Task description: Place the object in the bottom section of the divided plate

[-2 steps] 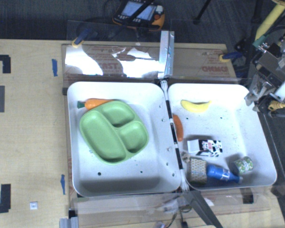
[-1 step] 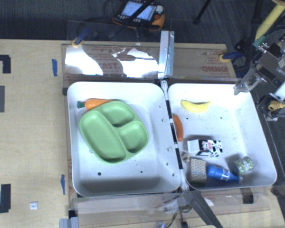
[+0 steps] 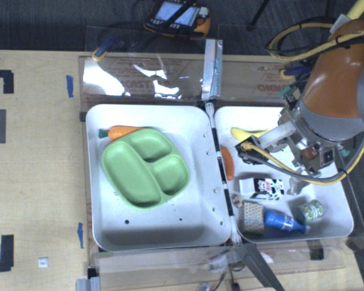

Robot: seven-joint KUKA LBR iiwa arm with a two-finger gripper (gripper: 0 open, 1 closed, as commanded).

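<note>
A green divided plate (image 3: 144, 170) with three sections lies in the left bin (image 3: 109, 229), its long axis running from upper left to lower right and its largest section along the lower-left side. One carrot (image 3: 125, 132) lies crosswise, touching the plate's upper rim, green end pointing left. The gripper (image 3: 306, 159) hangs over the right bin (image 3: 343, 214); whether it holds anything cannot be told. Below it lie one orange piece (image 3: 227, 162), one black-and-white carton (image 3: 264, 187), one blue bottle (image 3: 282, 221), one green ball (image 3: 311, 211) and one brown mesh pad (image 3: 252, 216).
</note>
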